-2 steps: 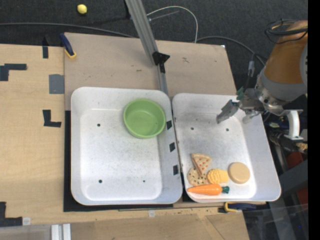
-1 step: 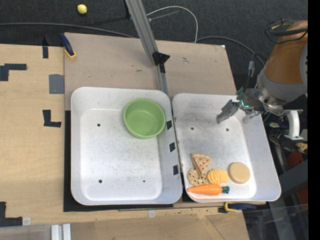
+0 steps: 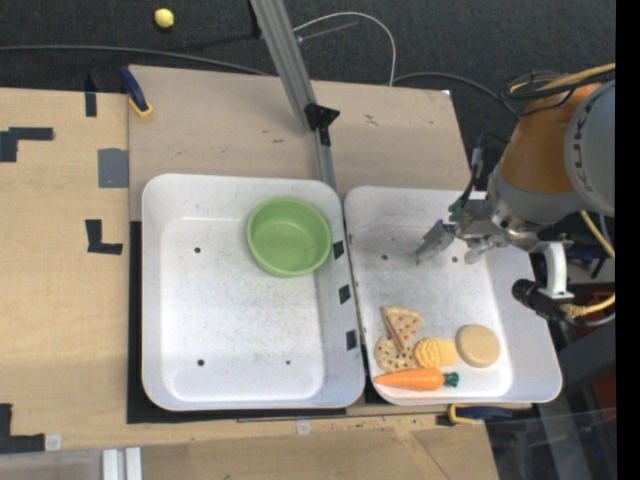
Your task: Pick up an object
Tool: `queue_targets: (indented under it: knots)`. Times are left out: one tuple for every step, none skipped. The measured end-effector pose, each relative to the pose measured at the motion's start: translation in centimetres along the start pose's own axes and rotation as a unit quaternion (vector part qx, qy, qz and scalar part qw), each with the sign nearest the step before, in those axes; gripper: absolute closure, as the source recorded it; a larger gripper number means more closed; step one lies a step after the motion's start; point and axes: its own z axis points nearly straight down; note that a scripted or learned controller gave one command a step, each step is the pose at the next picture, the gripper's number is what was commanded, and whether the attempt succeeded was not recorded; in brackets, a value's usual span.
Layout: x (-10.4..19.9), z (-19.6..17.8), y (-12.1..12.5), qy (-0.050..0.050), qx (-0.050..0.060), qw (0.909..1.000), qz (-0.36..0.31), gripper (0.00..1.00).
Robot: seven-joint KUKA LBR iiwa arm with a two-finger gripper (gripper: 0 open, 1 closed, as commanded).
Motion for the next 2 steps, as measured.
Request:
queue_targets:
  knots:
    - [0.7, 5.5, 0.8, 0.0, 0.0, 1.0, 0.0, 0.0]
    - [0.7, 8.0, 0.8, -0.001, -0.003, 1.0, 0.0, 0.0]
